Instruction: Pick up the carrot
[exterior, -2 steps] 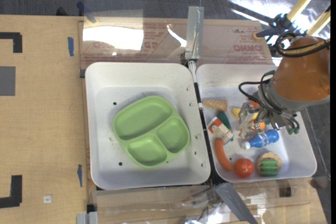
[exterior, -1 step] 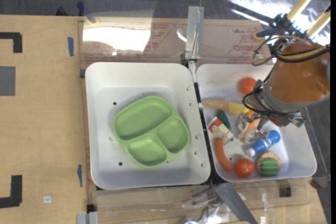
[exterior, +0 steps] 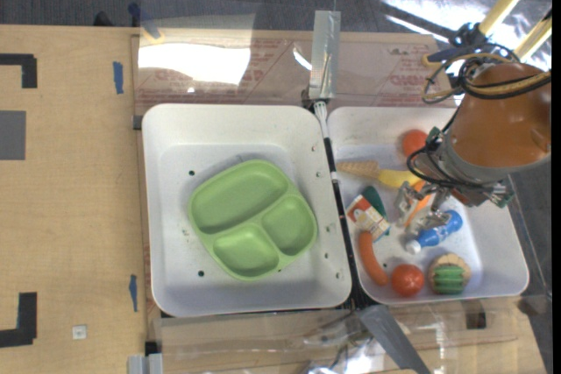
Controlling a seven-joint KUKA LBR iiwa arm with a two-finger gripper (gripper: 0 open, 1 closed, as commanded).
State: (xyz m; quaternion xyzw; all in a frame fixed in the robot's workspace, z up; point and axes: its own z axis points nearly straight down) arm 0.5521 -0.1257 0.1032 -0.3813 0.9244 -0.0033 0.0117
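The carrot (exterior: 365,208), a short orange piece with a green top, lies in the right bin (exterior: 513,263) close to the divider. My gripper (exterior: 418,211) hangs low in the middle of that bin, just right of the carrot and apart from it, right above a blue and white toy (exterior: 436,229). The arm's orange band (exterior: 504,114) hides the bin's back right part. A thin orange sliver shows at the gripper, and I cannot make out what it is.
A long orange-red piece (exterior: 372,258), a red tomato (exterior: 407,278) and a green round toy (exterior: 449,274) lie along the front. Behind the carrot are a beige cone (exterior: 359,168), a yellow piece (exterior: 394,179) and an orange ball (exterior: 414,141). The left bin (exterior: 166,136) holds a green divided plate (exterior: 252,219).
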